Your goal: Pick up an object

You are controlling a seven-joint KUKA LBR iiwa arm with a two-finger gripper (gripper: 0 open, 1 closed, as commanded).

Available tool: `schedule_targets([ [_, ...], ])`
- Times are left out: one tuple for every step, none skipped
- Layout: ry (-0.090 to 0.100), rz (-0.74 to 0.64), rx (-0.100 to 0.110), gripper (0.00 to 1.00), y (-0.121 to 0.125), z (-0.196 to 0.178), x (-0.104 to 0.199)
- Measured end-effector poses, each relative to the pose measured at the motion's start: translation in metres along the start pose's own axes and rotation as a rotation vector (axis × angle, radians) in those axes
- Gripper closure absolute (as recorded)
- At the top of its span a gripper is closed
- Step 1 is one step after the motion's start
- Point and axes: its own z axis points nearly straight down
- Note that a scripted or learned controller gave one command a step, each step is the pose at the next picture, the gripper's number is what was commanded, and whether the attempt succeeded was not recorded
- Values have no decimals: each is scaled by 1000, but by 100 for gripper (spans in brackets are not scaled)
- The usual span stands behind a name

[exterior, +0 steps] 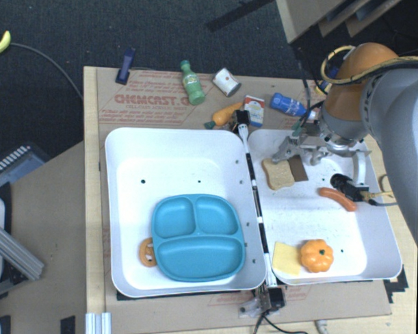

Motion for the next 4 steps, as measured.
schedule_targets([
  [-1,-2,-4,100,1,-11,1],
  [-1,2,5,100,-39,-64,-53],
  [2,1,5,100,-78,-105,-34],
  [2,0,7,100,-152,-124,33],
])
